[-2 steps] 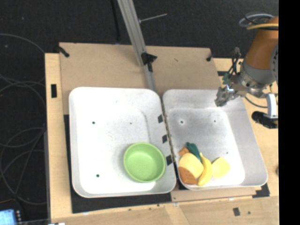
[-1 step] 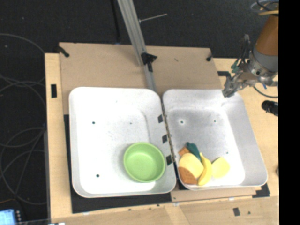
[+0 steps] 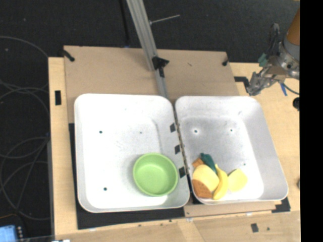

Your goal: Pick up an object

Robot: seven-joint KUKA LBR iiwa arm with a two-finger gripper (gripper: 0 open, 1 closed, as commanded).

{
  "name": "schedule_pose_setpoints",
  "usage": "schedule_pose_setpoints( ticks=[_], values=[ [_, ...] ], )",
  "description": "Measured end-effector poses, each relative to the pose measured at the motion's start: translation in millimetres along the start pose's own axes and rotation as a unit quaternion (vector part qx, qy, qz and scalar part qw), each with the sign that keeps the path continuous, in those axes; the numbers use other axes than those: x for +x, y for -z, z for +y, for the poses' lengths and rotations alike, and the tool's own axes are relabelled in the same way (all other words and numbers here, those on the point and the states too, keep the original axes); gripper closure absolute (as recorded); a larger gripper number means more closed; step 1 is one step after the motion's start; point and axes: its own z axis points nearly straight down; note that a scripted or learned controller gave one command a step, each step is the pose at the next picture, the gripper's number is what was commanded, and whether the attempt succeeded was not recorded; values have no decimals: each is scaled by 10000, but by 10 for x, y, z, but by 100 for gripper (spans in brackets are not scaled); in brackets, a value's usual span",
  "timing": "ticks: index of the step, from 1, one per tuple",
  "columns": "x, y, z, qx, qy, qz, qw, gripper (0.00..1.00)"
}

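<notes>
Gripper (image 3: 258, 82) sits beyond the right bin's (image 3: 252, 135) far right corner; cannot tell its state from here; food cluster (image 3: 216, 179) lies heaped against that bin's near-left wall, diagonally across from it; green bowl (image 3: 155, 174) sits farther off, in the left bin (image 3: 111, 135).

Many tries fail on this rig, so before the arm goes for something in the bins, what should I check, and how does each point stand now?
1. Gripper clear of both bins, beyond the right bin's far corner: ok.
2. Gripper carrying nothing: cannot tell, too small.
3. Green bowl upright and apart from other things in the left bin: ok.
4. Yellow pieces in the right bin separated for a clean grasp: not ok, clustered and touching.
5. Cluster away from the bin wall: not ok, near corner.
</notes>
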Motion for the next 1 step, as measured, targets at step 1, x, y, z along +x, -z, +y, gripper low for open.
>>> schedule_pose_setpoints(
  ticks=[1],
  values=[
    [520,61,-86,3,-3,4,10000,100]
  ],
)
